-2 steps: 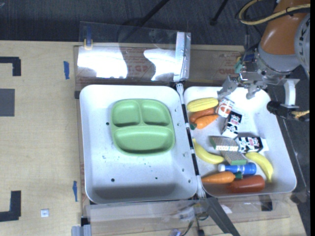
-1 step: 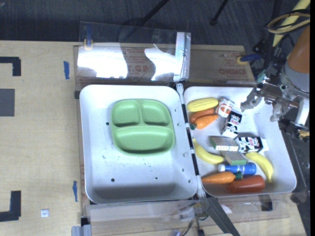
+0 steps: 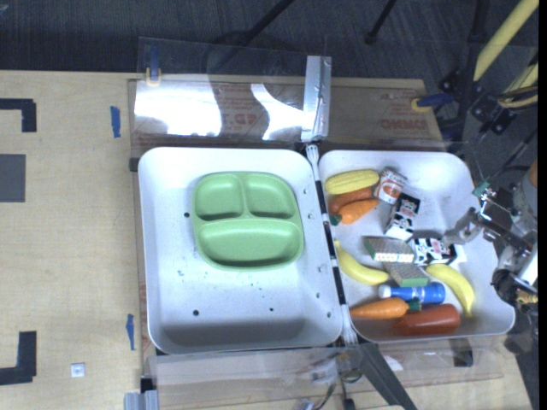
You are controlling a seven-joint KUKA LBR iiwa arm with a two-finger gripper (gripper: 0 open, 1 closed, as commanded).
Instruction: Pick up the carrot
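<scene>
- Carrot (image 3: 379, 308): lying flat along the near wall of the right bin (image 3: 444, 167), tip pointing toward the divider; a red sausage-shaped piece (image 3: 436, 318) is touching its right end and a blue-capped bottle (image 3: 416, 294) is lying just behind it.
- Second orange piece (image 3: 355, 211), possibly another carrot, is sitting at the far left of the same bin, just under a yellow corn cob (image 3: 351, 180); either could be serving as the target.
- Bananas (image 3: 362, 269) and (image 3: 457, 285) are flanking the middle clutter of small boxes (image 3: 402, 248).
- Gripper (image 3: 483, 220): hanging at the right rim of that bin, well apart from both orange pieces; whether its tips are spread or closed cannot be told from here.
- Advice: the near carrot is offering little room, so closing across its width near the free left end is looking safest, avoiding the bottle and the red piece.
- Left bin (image 3: 162, 254) is holding a green divided plate (image 3: 248, 218).
</scene>
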